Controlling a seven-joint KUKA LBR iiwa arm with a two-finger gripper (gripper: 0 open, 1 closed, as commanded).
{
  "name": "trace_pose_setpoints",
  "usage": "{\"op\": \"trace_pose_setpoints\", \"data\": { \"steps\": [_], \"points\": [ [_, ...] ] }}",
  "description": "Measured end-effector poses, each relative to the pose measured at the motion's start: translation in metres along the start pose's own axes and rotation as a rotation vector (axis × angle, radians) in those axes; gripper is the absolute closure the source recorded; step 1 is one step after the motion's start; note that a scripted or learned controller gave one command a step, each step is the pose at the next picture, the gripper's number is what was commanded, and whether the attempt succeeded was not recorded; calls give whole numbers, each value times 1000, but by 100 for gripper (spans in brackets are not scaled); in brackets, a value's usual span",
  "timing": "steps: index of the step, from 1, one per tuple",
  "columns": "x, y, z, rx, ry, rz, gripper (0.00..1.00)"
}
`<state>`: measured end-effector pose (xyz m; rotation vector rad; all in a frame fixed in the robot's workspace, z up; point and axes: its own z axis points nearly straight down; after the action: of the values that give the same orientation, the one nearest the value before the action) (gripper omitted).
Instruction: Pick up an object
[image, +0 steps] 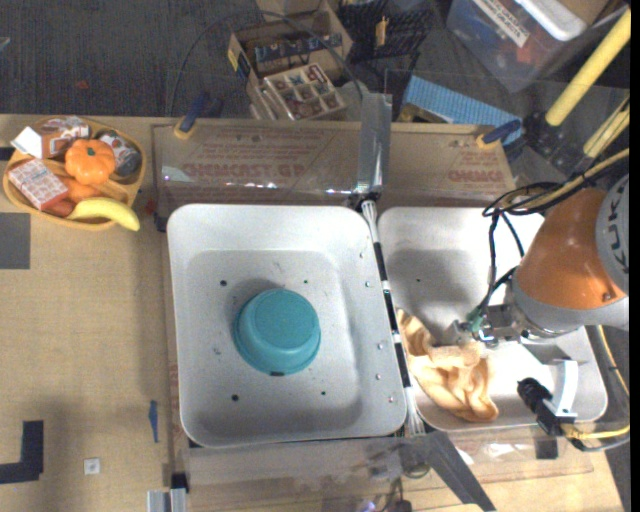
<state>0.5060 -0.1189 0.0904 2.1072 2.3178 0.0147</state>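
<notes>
Plastic fruit, an orange pumpkin (91, 160) and a yellow banana (106, 211), fill a round basket (20, 186) on the cardboard-brown desk (80, 340) far left. Next, a smooth teal bowl (279, 331), upside down, round, sits mid left white bin (200, 250). Soft crumpled tan cloth (455, 380) lies along the right bin (420, 240) near-left wall; tool (480, 330) sits at its upper edge, can't tell its grip state.

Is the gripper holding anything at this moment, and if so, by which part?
Cannot be told. The gripper is down at the crumpled yellow-orange cloth in the right white bin, near the cloth's upper edge, but no grasp is visible.
</notes>
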Motion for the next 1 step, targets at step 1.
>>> {"op": "trace_pose_setpoints", "data": {
  "steps": [1],
  "points": [
    [18, -20, -1, -4, -5, -74, 0]
  ]
}}
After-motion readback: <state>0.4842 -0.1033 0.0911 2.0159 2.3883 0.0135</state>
